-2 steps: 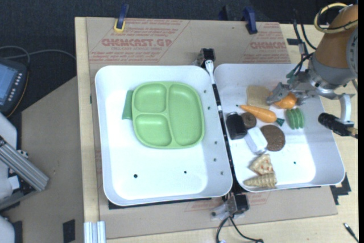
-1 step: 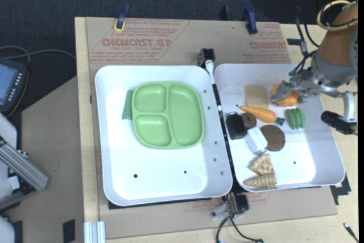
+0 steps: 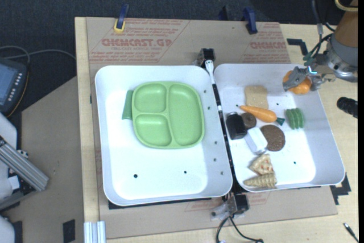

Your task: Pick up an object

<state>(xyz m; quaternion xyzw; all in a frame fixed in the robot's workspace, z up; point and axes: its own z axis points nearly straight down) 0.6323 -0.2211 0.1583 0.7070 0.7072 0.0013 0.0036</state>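
Observation:
My gripper (image 3: 298, 80) hangs over the far right corner of the right bin (image 3: 324, 151), reaching in from the right edge. A small orange object (image 3: 300, 86) sits between its fingers, and the gripper is shut on it. Below it in the bin lie a carrot (image 3: 259, 113), a tan bread slice (image 3: 256, 95), a ribbed green piece (image 3: 294, 118), a black block (image 3: 234, 125), a brown round patty (image 3: 273, 137), a white piece (image 3: 256, 141) and two tan pastry-like pieces (image 3: 262, 165).
The left bin (image 3: 114, 173) holds a green divided plate (image 3: 168, 114) toward its far side. A black divider strip (image 3: 219, 116) runs between the bins. Clamps (image 3: 120, 19) hold the cardboard base at the back edge.

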